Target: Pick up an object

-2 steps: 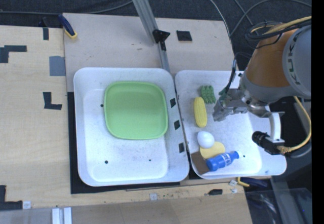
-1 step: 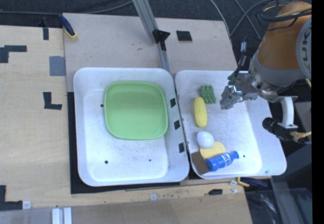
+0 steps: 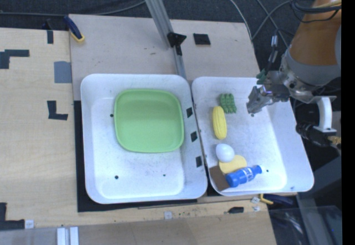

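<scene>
Arm reaching in from the right, its pincer hanging over the right bin; finger spacing cannot be told. Right bin: one corn cob, one green block, one white egg, one blue bottle. Left bin: one green plate. Pale wooden desk.

Plate in left bin; corn in right bin.
</scene>
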Robot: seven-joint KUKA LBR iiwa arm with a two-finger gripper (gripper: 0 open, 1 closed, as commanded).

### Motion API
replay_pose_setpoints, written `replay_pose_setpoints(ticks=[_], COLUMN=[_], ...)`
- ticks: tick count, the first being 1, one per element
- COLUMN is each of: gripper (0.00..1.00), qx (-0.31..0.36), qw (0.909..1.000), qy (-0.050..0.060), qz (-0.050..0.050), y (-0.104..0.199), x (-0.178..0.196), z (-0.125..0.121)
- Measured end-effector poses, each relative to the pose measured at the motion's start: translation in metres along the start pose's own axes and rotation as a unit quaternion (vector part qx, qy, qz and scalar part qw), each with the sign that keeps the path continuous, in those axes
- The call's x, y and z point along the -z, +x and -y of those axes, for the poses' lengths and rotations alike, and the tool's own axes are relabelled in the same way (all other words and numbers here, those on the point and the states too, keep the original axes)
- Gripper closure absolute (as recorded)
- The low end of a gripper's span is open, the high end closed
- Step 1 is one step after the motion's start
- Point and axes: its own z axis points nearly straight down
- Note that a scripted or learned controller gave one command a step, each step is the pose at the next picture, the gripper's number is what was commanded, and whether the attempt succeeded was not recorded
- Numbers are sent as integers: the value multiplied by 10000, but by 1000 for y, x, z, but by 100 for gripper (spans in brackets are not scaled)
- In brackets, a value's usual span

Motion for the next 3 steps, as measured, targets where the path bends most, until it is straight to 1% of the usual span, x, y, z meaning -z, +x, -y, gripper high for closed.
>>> replay_pose_setpoints(ticks=[1,2,3], gripper=[100,100,100], qx=[14,17,18], qw=[10000,10000,10000], qy=[19,22,20], qz=[-4,-4,-3], y=[48,92,139], x=[-8,-24,-33], z=[-2,13,11])
